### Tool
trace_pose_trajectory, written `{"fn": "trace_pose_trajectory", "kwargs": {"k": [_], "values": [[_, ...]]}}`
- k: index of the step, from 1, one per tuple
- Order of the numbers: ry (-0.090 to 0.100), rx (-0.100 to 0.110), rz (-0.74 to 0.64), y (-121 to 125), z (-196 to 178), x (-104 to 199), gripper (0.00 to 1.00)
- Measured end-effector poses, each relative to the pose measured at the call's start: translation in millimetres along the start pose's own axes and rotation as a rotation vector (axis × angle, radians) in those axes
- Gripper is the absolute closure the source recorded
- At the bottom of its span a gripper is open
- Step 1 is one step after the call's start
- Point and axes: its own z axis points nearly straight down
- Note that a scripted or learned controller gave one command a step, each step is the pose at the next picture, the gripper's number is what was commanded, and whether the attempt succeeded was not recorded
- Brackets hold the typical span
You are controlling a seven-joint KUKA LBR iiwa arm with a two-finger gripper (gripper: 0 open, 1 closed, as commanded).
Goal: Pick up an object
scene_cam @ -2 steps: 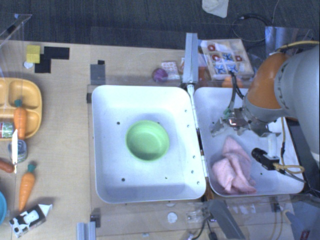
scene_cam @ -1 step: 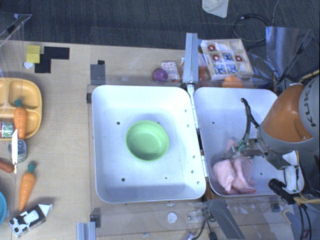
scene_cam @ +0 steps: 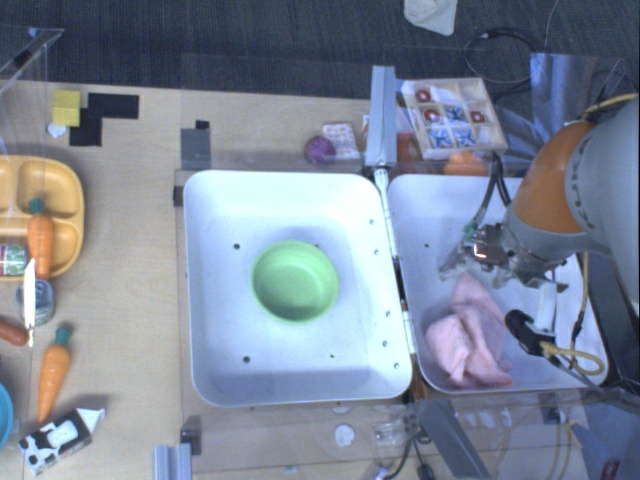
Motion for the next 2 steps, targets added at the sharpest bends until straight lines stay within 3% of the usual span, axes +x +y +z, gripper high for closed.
{"fn": "trace_pose_trajectory", "kwargs": {"k": [1, 2], "values": [[0.000, -0.005, -0.075, -67, -2, 5, 0.00], [-0.001, -0.003, -0.068, -6, 0, 2, 0.00]]}}
